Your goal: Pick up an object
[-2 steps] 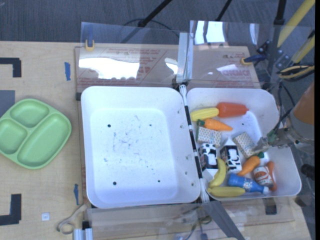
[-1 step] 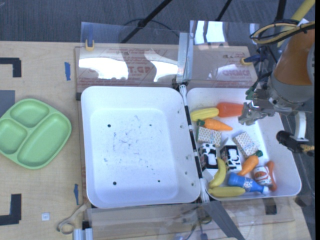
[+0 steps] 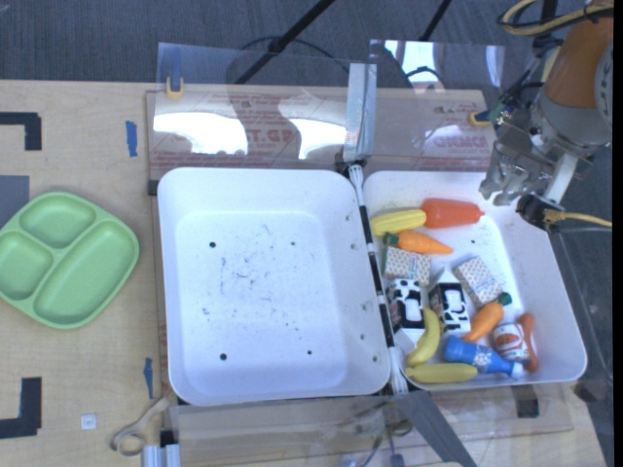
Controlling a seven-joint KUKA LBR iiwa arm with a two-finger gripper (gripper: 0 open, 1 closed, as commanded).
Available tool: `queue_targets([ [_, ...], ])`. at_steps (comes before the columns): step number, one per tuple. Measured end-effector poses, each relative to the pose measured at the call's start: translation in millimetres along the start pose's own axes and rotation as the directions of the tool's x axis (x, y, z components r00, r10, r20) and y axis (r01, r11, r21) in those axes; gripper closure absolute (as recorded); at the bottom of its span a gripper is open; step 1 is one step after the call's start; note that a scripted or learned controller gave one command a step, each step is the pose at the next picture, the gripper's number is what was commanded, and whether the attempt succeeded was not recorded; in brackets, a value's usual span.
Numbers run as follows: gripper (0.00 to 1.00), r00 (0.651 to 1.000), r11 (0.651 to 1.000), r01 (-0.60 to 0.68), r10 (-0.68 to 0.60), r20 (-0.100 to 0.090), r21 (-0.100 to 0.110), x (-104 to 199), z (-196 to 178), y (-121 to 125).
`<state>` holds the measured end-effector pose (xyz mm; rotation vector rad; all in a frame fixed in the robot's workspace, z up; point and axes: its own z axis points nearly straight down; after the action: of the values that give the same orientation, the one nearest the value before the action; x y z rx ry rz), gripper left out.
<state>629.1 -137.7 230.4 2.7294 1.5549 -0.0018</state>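
Above the right bin's [image 3: 569,309] far right corner the tool [image 3: 508,185] is held clear of the toys; whether it is parted cannot be told, and nothing is seen in it. No pick is made yet. Counted below: three carrots [image 3: 425,243], two bananas [image 3: 397,222], two cow blocks [image 3: 409,300].
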Motion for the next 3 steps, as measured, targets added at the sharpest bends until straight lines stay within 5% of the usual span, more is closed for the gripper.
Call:
queue_targets([
  [1,1.00,0.996,0.996,-0.093,0.093,0.000,-0.001,29.5,11.7,26.5],
  [2,1.00,0.869,0.869,-0.496,0.496,-0.001,0.001,35.2,-44.7,23.2],
  [3,1.00,0.851,0.851,-0.525,0.525,0.002,0.003,-6.9,71.4,26.6],
])
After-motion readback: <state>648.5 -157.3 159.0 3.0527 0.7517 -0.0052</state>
